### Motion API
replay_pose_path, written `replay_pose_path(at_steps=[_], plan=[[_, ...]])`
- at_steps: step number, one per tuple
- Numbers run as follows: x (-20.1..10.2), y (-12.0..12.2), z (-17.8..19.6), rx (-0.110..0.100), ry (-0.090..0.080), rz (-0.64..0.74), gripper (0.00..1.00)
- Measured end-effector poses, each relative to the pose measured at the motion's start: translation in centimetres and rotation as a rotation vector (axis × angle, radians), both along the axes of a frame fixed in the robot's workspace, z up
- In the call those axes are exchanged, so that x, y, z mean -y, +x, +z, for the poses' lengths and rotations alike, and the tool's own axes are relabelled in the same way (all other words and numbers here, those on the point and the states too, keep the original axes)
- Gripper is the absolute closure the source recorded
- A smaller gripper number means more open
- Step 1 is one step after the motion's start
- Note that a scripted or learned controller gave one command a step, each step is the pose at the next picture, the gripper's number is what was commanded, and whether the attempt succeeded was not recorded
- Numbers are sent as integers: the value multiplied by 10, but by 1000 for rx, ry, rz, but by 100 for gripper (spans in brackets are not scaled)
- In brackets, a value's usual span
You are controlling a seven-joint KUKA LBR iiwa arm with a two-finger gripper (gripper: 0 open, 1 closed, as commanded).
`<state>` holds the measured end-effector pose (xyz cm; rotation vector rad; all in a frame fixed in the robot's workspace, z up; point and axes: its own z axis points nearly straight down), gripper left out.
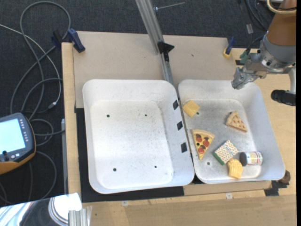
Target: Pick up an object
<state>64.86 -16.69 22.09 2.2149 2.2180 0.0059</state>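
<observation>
Dark carpet and loose cables surround a pale wooden bench (122,55) that bears two shallow white bins side by side. One bin, the left bin (94,126) in the view, holds nothing to pick; the right bin (268,126) carries all the pieces. A yellow cheese block (191,108) lies near its upper left corner, a small pizza slice (236,122) sits towards the middle right, and a larger pizza slice (202,142) lies lower down by the dividing edge. Along the near wall sit a patterned green-edged box (225,151), a yellow toy (234,168) just below it, and a little jar (251,158) lying on its side, close beside the box and toy.

The arm comes in from the view's right, and the gripper (239,81) hangs over the far edge of the right bin, well apart from every piece. I cannot tell whether it is apart or together (it is small and blurred here), and nothing is seen between its tips.

My judgement is that the task stands at the approach step, with no object chosen by contact yet. The next move likely calls for travel forward over the bin and a descent onto one piece; the small pizza slice is nearest and stands clear of its neighbours, while the crowded group by the near wall looks harder to grasp cleanly.
</observation>
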Motion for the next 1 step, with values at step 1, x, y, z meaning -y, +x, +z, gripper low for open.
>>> replay_pose_path(at_steps=[1], plan=[[0,2,44,-1,1,1,100]])
